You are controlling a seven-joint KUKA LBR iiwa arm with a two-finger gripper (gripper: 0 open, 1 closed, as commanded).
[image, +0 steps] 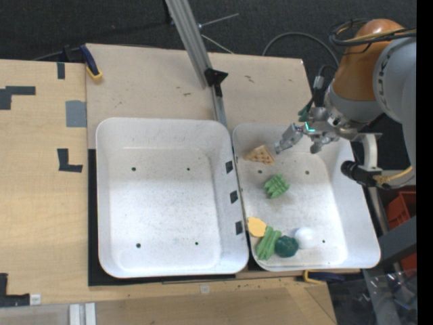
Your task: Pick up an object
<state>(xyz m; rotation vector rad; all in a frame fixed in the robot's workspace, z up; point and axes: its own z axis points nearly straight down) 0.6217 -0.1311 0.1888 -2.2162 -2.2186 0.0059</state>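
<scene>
My gripper (300, 143) hangs over the far part of the right bin (338, 202), open, with nothing between its fingers. A tan wedge-shaped piece (259, 156) lies just left of it, near the bin's far left corner. A light green ridged piece (276, 185) sits lower in the middle of that bin. Along the near edge lie a yellow piece (256, 227), a long green piece (268, 242), a dark green round piece (286, 246) and a white ball (305, 235).
The left bin (162, 195) stands beside the right one, separated by their touching rims. A slanted metal pole (193, 36) crosses the back of the bench and ends at the bins' junction. Cables trail behind the arm at the upper right.
</scene>
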